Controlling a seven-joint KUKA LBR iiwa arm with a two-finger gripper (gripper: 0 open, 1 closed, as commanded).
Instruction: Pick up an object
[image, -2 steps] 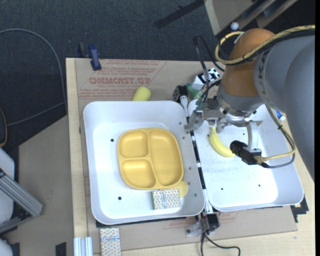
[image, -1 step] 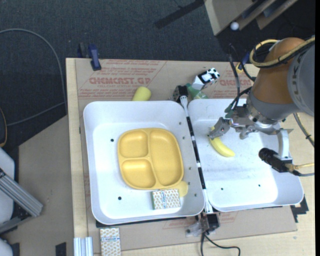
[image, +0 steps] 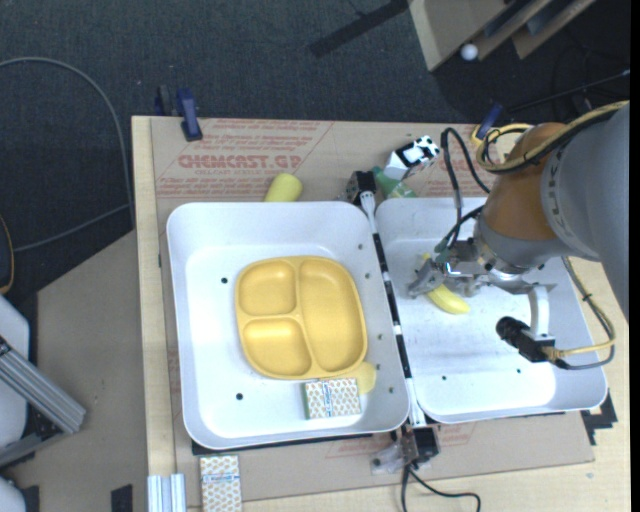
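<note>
1. The arm (image: 560, 190) reaches in from the right and hangs low over the right bin (image: 480, 380). Its gripper (image: 448, 272) sits in the upper left part of that bin.

2. A small yellow banana-shaped piece (image: 450, 299) lies on the right bin's floor, directly under the gripper. This looks like the thing to pick. The gripper looks to be touching it or just above it; I cannot tell which.

3. Fingers: the metal parts crowd together over the piece, and I cannot tell whether they are wide, narrow or closed on it. I see nothing clearly held between them.

4. The left bin (image: 200, 300) holds a yellow divided plate (image: 300, 315) in the middle, with a patterned packet (image: 332, 398) near its front edge.

5. On the tabletop (image: 150, 200) behind the left bin lies a yellow cylinder (image: 284, 187), well apart from the gripper.

6. Judgement: the step in hand is the grasp itself. To do it well, centre the fingers across the short width of the piece, not along its curve, and close fully before any lift.

7. Lift straight up, slowly. The piece is small and rounded and would likely squirt out sideways from an off-centre pinch.
</note>
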